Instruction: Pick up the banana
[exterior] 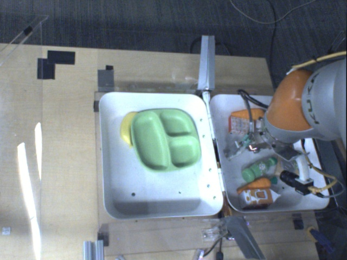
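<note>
The banana (126, 129) is yellow and lies in the left bin (157, 202). Most of it is hidden under a green divided plate (165, 138), so just a curved sliver shows at the plate's left edge. My gripper (242, 145) is low in the right bin (230, 196), well to the right of the banana and across the wall between the bins. It hangs among the items there, with the arm's orange band just to its right.
In the right bin lie an orange and white carton (239, 122) at the back, a green bottle (258, 169) in the middle and an orange packet (255, 195) at the front. A metal post (206, 64) stands behind the bins.
</note>
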### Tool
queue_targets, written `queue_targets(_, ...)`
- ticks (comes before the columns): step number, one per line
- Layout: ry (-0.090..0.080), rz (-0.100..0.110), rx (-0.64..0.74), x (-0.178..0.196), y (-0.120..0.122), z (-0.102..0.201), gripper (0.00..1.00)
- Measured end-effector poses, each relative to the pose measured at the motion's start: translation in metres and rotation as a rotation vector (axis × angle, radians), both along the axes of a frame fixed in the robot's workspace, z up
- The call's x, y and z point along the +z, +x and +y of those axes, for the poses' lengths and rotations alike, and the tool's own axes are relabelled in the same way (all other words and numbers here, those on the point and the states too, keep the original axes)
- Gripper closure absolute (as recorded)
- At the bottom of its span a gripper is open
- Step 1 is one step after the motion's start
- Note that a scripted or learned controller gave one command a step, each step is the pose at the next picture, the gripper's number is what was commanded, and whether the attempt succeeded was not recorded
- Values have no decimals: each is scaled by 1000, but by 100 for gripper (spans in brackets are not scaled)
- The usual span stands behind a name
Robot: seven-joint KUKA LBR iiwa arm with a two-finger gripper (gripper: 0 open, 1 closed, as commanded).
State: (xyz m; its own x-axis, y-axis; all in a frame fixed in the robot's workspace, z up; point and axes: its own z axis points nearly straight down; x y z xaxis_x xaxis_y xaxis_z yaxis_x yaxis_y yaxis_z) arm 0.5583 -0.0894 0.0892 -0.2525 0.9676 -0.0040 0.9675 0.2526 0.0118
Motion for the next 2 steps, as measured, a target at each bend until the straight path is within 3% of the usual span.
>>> queue_targets(2,0,0,0,0,0,0,0)
